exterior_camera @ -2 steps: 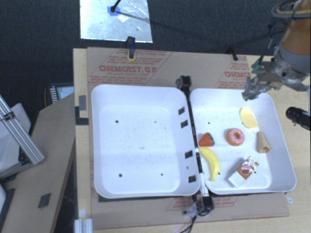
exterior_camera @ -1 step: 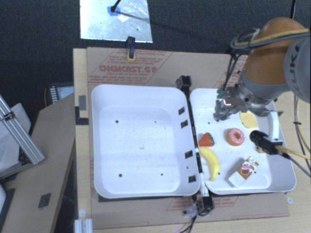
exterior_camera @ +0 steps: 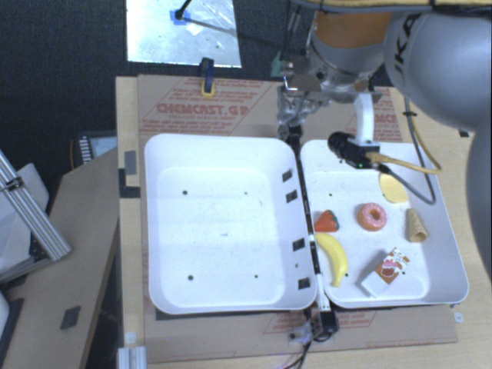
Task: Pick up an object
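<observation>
1. The desk (exterior_camera: 127, 298) carries two white bins side by side.
2. The arm (exterior_camera: 430, 44) enters from the right at the top of the view.
3. The left bin (exterior_camera: 165, 160) adjoins the right bin (exterior_camera: 446, 283).
4. The end effector (exterior_camera: 292, 125) sits above the far end of the divide between the bins; its opening cannot be determined.
5. The right bin contains, largest first: banana (exterior_camera: 333, 257), doughnut (exterior_camera: 372, 217), small box (exterior_camera: 387, 271), yellow slice (exterior_camera: 393, 190), cone (exterior_camera: 416, 224), strawberry (exterior_camera: 327, 221).

I see dark carpet floor (exterior_camera: 54, 52) around the cardboard-covered surface (exterior_camera: 223, 106), a shiny metal sheet (exterior_camera: 183, 21) lying behind it, and an aluminium rail (exterior_camera: 31, 214) at left.
</observation>
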`<state>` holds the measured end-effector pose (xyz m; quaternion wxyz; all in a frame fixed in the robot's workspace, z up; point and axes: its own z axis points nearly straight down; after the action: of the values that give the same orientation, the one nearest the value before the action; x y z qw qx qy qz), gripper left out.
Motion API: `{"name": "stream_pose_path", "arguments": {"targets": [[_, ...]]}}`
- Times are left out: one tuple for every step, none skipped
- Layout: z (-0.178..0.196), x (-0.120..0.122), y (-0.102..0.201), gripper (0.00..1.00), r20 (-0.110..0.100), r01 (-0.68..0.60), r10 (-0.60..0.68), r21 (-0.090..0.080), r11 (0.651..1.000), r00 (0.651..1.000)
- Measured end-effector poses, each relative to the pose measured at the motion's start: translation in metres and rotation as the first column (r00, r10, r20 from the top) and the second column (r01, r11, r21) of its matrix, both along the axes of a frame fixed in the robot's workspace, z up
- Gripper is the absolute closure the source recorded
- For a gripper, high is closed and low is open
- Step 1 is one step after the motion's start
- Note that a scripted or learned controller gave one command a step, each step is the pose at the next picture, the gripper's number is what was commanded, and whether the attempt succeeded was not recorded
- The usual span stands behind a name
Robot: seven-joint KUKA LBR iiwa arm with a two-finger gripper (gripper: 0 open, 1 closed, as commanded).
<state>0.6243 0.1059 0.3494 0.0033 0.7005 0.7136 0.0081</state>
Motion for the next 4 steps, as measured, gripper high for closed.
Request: {"name": "stream_pose_path", "arguments": {"targets": [[-0.069, -0.018, 0.091, 1.00, -0.021, 0.005, -0.005, -0.004, 1.000, 1.000], [-0.065, -0.016, 0.084, 0.00, -0.016, 0.015, -0.015, -0.007, 1.000, 1.000], [-0.164, 0.012, 0.092, 0.00, -0.020, 0.014, -0.014, -0.008, 1.000, 1.000], [-0.057, 0.047, 0.112, 0.00, -0.003, 0.012, -0.012, -0.002, 1.000, 1.000]]}}
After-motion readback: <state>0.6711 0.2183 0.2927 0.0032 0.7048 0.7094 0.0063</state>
